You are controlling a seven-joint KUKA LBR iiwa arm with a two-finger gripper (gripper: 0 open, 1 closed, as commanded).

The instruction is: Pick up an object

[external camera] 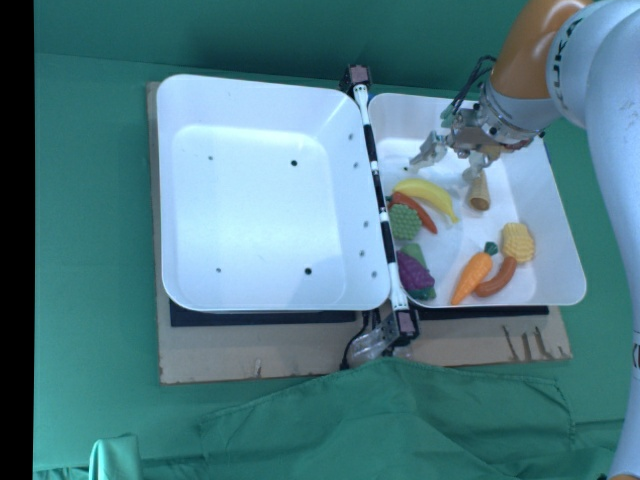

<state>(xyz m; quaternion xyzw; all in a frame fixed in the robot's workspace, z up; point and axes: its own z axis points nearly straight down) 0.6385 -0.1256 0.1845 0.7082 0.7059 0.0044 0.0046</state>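
Note:
My gripper hovers over the far part of the right bin, its fingers spread open with nothing between them. A small tan cone-shaped toy lies just below the right fingertip; I cannot tell whether they touch. Closer to the camera lie a yellow banana, a red pepper, a green round fruit, purple grapes, an orange carrot, a yellow corn cob and a brown sausage.
The left bin stands beside the right one, with a black-and-white divider rail between them. Green cloth bunches up at the front of the bench. The arm's orange band rises at the far right.

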